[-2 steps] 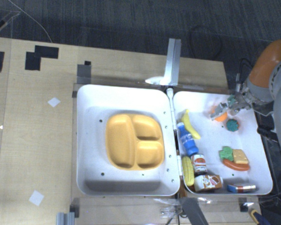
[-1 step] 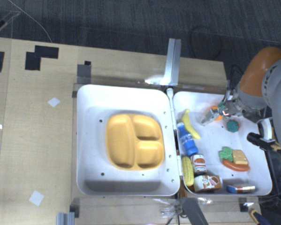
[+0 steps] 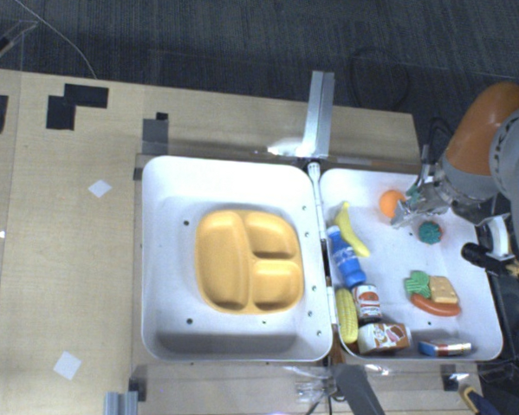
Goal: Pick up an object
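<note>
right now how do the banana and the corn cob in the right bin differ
The banana is curved and smooth; the corn cob is straight and bumpy. The banana lies nearer the bin's far end, right of the blue bottle; the corn cob lies nearer the front, against the left wall. Both are yellow and lie flat.

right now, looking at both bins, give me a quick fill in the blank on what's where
1. The yellow divided tray lies in the ____ bin as the camera sees it.
2. The banana lies in the ____ bin.
3. The tool is just beside a small ball coloured ____.
4. The blue bottle lies along that bin's ____ wall.

Missing words: left; right; orange; left
</note>
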